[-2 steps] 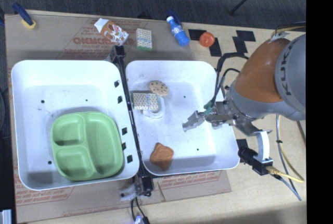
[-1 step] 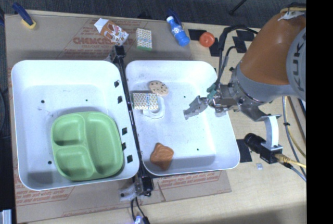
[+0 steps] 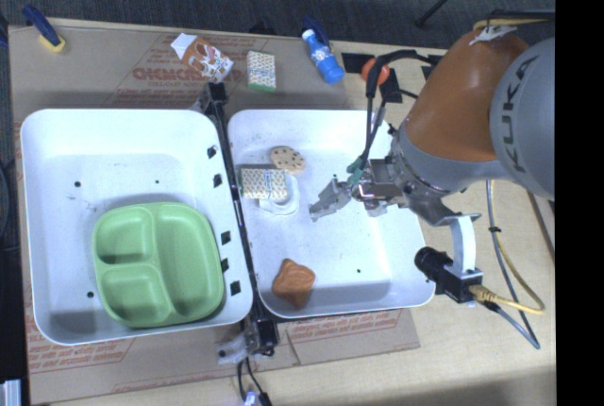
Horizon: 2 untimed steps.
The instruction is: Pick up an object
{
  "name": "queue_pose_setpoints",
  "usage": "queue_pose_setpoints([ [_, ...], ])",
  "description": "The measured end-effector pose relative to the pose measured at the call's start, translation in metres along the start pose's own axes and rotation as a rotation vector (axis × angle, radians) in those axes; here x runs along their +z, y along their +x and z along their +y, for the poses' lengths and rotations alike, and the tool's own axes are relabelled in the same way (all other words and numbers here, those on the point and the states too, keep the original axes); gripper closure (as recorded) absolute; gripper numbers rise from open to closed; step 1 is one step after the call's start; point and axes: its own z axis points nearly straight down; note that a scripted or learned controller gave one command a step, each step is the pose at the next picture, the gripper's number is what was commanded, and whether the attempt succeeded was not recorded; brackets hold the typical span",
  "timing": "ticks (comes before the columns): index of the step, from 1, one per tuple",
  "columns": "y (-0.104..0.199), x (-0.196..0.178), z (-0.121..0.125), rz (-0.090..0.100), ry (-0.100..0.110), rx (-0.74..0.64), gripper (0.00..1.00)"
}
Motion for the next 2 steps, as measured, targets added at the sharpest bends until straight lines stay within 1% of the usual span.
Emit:
queue_pose_setpoints([
  [1, 0.0337, 0.0063, 0.0003, 0.000, 0.001, 0.000, 0.00],
  [2, 0.0334, 0.0062, 0.0003, 0.000, 0.001, 0.000, 0.00],
])
